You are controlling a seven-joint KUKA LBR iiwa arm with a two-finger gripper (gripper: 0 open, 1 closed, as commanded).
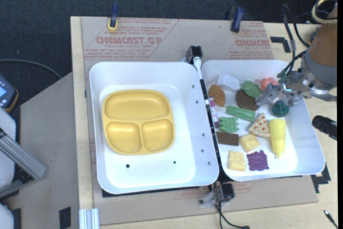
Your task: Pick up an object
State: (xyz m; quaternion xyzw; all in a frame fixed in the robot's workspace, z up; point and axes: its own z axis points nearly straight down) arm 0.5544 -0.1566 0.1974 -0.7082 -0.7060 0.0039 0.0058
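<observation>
No object was found lifted; every toy food item remained lying in the right bin (308, 166), so the pick was judged outstanding. The gripper (278, 93) was observed low over that bin's far end, just beside the dark green round piece (280, 110) and the green leaf-shaped piece (250, 88). Nothing was seen between its fingers. Their spread could not be determined.
</observation>
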